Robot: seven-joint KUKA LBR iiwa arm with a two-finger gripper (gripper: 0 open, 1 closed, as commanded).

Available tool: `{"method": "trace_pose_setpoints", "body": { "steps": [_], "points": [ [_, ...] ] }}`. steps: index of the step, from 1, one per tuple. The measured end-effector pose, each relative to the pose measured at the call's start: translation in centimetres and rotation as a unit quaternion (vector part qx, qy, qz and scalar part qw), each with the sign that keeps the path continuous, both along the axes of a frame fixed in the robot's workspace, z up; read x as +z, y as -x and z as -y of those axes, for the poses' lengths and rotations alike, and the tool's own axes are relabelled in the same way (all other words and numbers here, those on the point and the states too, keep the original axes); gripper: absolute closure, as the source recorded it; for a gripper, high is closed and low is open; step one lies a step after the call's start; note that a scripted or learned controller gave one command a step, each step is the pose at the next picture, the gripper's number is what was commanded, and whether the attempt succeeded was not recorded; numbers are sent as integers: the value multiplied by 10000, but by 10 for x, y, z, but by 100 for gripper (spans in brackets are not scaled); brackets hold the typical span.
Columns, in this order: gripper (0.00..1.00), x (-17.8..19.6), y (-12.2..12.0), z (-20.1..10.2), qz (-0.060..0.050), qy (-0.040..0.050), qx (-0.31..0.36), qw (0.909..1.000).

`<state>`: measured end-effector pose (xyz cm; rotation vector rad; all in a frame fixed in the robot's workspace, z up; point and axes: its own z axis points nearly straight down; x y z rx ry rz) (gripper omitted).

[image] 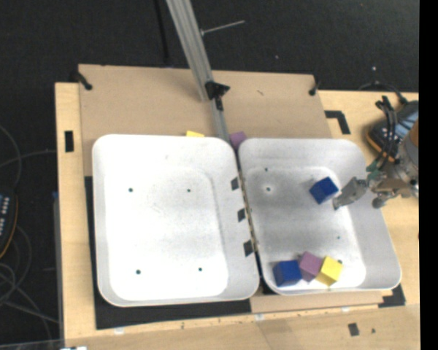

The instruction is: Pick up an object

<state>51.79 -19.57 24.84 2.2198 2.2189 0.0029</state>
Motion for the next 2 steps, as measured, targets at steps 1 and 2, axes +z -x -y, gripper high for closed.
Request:
{"method": "trace_pose_setpoints", "body": {
  "steps": [1, 2],
  "points": [
    [0, -95, -43, 12, -39, -1, 16, 10000],
    [0, -154, -102, 19, -2, 2, 26, 10000]
  ]
}}
